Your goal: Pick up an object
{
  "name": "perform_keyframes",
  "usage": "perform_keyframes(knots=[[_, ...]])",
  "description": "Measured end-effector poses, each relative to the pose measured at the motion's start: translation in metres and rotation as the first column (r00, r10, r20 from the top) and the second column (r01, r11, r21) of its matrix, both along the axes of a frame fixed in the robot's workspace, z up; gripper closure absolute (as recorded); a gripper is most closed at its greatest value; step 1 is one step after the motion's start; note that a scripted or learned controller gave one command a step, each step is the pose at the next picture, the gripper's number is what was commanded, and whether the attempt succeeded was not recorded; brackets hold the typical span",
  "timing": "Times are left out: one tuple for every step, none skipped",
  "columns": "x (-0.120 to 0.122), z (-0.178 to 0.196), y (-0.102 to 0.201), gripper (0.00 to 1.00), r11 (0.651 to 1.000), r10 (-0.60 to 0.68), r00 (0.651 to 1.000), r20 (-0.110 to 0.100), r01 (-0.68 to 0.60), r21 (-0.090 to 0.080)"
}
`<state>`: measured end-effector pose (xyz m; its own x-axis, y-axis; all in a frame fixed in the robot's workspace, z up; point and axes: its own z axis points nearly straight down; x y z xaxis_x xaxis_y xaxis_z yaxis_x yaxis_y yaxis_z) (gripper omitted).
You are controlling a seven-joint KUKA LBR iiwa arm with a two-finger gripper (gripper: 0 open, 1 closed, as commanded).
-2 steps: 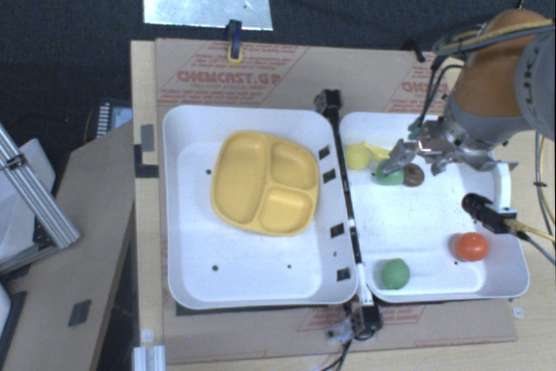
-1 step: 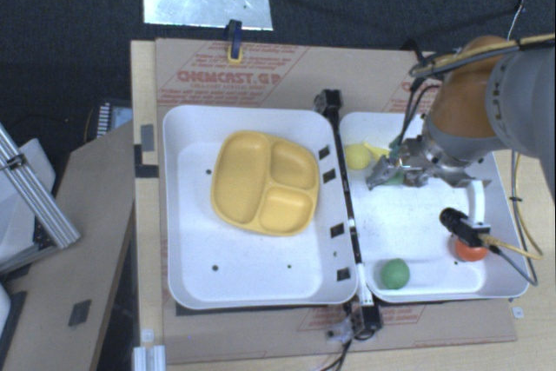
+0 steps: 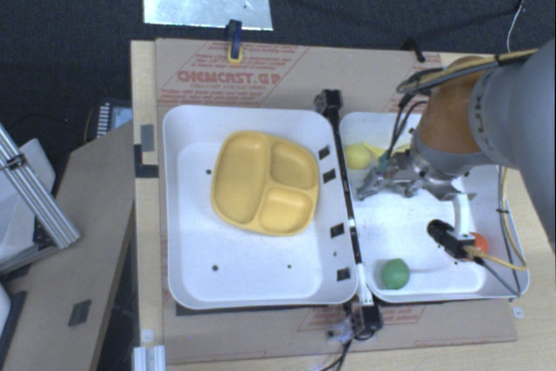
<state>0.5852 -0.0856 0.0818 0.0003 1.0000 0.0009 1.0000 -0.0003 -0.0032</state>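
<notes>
Yellow lemon-like fruit (image 3: 358, 155) in right bin (image 3: 417, 281), near divider. Gripper (image 3: 375, 183) just beside, below-right of fruit, nothing visibly between fingers; spread cannot tell. Green ball (image 3: 395, 273) well apart. Risk: round fruit rolling off, closing on air.

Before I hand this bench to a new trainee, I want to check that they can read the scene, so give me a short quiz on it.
1. True or false: the yellow divided plate lies in the right bin.
2. Which thing lies nearest the right bin's front edge? A) green ball B) yellow lemon-like fruit C) gripper
3. Fill in: the yellow fruit lies by the right bin's ____ wall, next to the divider.

Key: 1 false, it lies in the left bin; 2 A; 3 back.
</notes>
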Motion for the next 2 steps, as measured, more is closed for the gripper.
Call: perform_keyframes(knots=[[0.002, 0.013, -0.001, 1.0, 1.0, -0.001, 1.0, 0.005, 0.001, -0.001], [-0.007, 0.069, -0.001, 1.0, 1.0, -0.001, 1.0, 0.009, 0.001, -0.002]])
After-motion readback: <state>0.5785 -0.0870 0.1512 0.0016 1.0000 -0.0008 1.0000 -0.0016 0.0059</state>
